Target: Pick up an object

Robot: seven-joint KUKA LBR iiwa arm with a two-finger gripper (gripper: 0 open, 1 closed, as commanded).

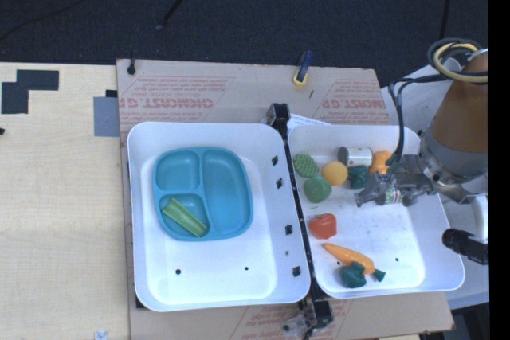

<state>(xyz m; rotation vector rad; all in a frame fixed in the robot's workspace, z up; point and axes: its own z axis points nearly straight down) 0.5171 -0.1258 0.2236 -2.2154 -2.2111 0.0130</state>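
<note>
Gripper (373,193) low in right bin (434,271); grasp state not possible to tell. Nearest things: teal piece (358,176) touching on upper left, yellow ball (335,172) and green ball (317,189) further left. Carrot (348,255) below, long axis slanted.

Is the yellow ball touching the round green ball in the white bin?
Touching, it seems. In the camera view the yellow ball sits right against the upper right edge of the round green ball, with no white bin floor visible between them.
</note>
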